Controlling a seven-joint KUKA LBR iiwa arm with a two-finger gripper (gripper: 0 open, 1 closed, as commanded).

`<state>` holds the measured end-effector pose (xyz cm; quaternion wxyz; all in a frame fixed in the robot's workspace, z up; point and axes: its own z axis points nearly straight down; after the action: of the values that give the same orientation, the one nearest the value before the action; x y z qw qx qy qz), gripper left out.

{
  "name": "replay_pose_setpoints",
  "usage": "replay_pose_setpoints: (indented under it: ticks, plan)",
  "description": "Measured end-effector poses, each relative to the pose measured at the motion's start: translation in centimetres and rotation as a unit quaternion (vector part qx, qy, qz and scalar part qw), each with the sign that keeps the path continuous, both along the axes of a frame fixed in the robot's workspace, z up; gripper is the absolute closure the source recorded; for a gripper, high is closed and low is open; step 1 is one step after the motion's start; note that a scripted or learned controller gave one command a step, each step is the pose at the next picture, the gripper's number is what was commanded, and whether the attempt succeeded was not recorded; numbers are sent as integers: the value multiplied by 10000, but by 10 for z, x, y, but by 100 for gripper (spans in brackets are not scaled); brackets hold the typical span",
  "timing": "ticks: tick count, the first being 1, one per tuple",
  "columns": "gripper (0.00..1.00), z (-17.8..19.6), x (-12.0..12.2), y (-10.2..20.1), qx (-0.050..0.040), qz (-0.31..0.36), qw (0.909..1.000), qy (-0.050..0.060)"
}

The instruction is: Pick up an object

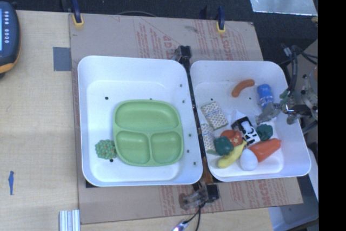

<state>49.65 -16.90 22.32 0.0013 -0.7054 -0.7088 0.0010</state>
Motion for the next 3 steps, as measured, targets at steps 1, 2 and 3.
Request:
replay_pose_setpoints:
  ticks: [1,2,3]
  plan:
    - [0,-138,75,19,5,22,10000,28]
    - [0,-130,163,22,-6,12,10000,-38]
    - [0,-50,160,-34,-27,-22,10000,-42]
